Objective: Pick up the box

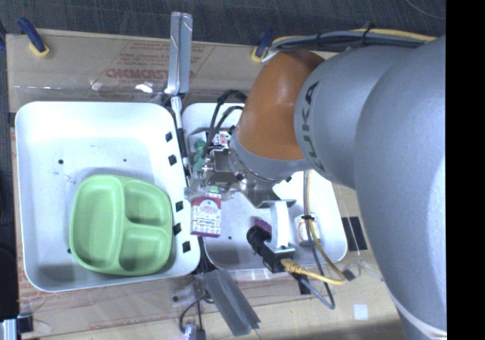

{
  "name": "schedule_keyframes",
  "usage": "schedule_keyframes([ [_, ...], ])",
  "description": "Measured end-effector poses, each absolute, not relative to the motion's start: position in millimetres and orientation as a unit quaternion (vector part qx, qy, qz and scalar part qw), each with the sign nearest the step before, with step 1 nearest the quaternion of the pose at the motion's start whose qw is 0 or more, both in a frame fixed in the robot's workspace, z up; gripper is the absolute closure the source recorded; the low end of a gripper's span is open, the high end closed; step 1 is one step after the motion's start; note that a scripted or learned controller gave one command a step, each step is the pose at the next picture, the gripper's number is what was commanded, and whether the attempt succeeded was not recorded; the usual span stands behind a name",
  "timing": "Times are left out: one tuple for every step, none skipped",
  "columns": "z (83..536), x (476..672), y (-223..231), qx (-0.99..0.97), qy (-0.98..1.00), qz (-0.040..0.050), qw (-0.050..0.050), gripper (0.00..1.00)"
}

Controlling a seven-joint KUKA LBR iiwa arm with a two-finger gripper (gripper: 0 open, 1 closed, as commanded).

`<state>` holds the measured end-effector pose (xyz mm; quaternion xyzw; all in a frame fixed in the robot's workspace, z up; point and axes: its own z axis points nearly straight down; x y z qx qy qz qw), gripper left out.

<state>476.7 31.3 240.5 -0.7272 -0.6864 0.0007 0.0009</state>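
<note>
1. One gripper (209, 182) sits right of the green plate (121, 223), about level with the plate's top edge. Metal parts and cables crowd it, so I cannot tell how far open it is or whether it has hold of anything.
2. The box (206, 216) is directly under the gripper in the view, just right of the plate's lower right corner. Its top edge meets the gripper, touching or merely overlapped, cannot tell which.
3. The box is small, flat and rectangular, with a white face and pink-red print. Its long side runs up-down, slightly tilted. The print is too small to read.
4. The box overlaps the wall between the left bin (45, 141) and the right bin (227, 261). I cannot tell whether it rests on the rim, lies inside the right bin or is raised.
5. The plate has three compartments and lies flat in the lower half of the left bin.
6. Black tape marks (173, 160) run down the left bin's wall between plate and box.
7. A small purplish thing (261, 223) lies right of the box, farther from the plate. It is partly hidden and I cannot tell what it is.
8. In the way is the arm (364, 126). Its orange band and grey housing, right of the plate, cover most of the right bin.
9. Above the plate, past the bin, stand a metal bar (180, 54) and two blue clamps (35, 37) on a brown sheet (114, 58).
</note>
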Motion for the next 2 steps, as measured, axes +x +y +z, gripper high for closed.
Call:
schedule_keyframes([
  [279.1,540.9,36.9,-0.763,-0.646,0.0016,0.001,1.0],
  [287.4,540.5,39.3,-0.76,-0.65,0.0043,0.003,1.0],
])
